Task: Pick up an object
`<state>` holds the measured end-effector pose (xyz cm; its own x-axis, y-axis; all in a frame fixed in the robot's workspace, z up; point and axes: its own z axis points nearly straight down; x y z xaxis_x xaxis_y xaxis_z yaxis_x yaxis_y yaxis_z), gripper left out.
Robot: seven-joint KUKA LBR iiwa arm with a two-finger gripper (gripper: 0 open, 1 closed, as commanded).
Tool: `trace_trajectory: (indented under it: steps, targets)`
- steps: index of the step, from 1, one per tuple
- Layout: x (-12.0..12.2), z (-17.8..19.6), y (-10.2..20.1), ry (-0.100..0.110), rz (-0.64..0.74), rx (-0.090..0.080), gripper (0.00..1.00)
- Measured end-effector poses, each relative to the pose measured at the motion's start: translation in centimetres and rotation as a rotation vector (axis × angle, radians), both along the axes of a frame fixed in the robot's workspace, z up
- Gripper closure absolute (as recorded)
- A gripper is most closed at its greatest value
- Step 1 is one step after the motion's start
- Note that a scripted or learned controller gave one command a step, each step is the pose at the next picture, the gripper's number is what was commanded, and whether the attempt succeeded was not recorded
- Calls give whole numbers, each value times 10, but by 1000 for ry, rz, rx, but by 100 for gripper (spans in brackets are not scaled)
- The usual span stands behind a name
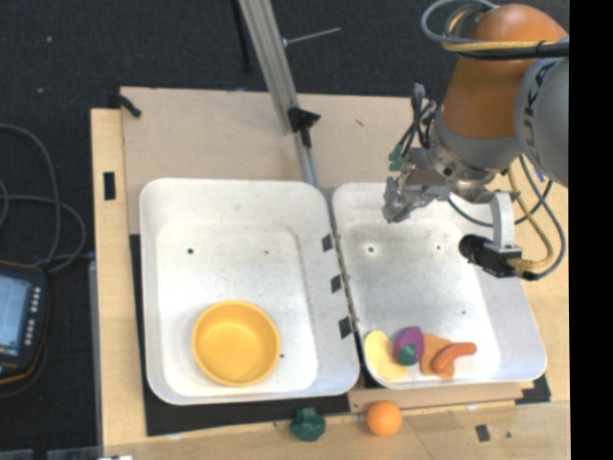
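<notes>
My gripper [396, 209] hangs over the far left part of the right bin [498, 305], pointing down, with nothing seen between its fingers. Several small toys lie bunched at that bin's near edge: a yellow piece [376, 350], a purple and green piece [409, 344], an orange wedge [436, 346] and a red sausage-like piece [452, 354]. They lie well below and slightly right of the gripper. A yellow bowl [236, 342] sits in the near part of the left bin [172, 218].
An orange ball [383, 418] and a green toy [307, 425] rest on the bench in front of the bins. A slanted metal rail [278, 75] rises behind the bins' divide. A pendant screen [17, 319] lies at far left.
</notes>
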<state>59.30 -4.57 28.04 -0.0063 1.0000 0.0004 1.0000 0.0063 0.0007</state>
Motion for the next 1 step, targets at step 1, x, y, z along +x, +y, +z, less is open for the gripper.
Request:
trace_trajectory:
  steps: [1]
  targets:
    - [9, 1, 46, 0, -4, 0, 100]
